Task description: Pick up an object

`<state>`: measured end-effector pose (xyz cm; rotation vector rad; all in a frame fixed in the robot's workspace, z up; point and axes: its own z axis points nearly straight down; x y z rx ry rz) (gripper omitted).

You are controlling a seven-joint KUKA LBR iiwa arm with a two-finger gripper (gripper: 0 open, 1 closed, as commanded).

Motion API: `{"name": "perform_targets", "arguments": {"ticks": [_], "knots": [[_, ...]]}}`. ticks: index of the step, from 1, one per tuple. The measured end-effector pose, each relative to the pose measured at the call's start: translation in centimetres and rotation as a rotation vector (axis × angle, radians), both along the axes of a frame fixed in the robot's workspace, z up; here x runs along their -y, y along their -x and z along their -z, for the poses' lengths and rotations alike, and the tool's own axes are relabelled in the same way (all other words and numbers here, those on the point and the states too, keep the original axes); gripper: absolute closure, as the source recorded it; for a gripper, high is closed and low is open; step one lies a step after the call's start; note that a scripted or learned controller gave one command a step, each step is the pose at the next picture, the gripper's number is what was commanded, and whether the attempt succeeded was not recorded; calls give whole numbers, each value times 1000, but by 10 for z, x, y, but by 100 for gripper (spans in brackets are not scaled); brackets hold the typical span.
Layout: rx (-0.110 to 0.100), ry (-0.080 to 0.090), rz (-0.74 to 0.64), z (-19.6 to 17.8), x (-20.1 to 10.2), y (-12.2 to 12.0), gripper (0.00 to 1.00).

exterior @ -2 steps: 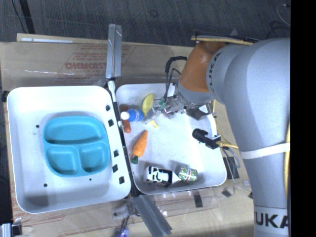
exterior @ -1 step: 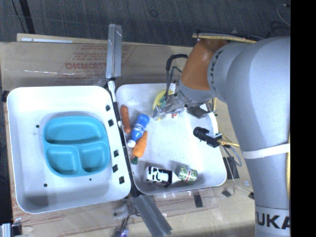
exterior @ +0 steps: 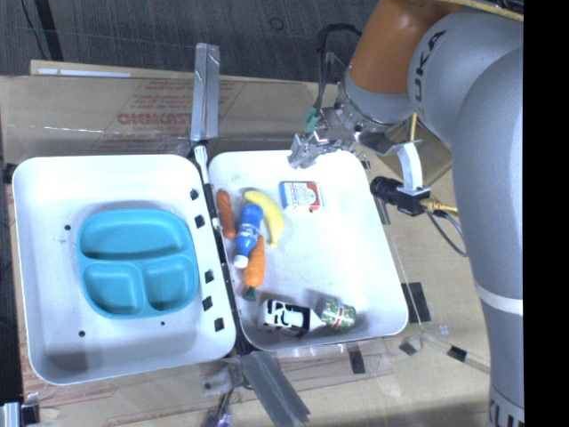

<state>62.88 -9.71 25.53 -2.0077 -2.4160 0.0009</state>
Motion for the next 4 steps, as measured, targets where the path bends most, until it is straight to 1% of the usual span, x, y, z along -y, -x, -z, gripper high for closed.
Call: {"name": "perform_targets", "arguments": {"ticks": [1,2,3,4], "knots": [[-1,0,0,0,0,0,0],[-4,-1,-104,124,25,-13,0],[-2,-1,-136,164,5,16,0],[-4,0,-139,154,5,16,100]]}}
